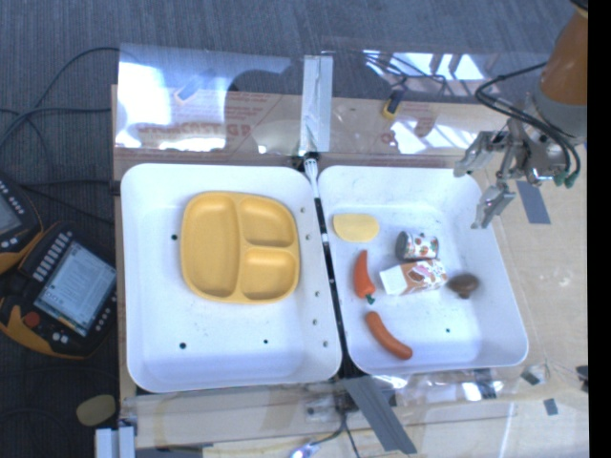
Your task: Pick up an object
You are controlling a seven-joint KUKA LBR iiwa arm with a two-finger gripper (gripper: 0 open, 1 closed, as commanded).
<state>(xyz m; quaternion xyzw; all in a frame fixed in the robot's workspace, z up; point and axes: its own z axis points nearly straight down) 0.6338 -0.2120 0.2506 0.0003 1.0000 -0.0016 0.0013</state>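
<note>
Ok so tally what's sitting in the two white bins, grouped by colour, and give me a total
Yellow: 2, the divided tray in the left bin and the flat disc in the right bin
Orange-red: 2, the chilli and the sausage
Multicoloured packaging: 2, the can and the carton
Brown: 1, the lump
Total: 7

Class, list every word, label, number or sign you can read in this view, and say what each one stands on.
No text can be read.
Clear panel behind the left bin: reddish lettering, blurred by glare.
Small carton in the right bin: printed picture, any words too small.
Handheld screen at left: display too small to read.
</note>
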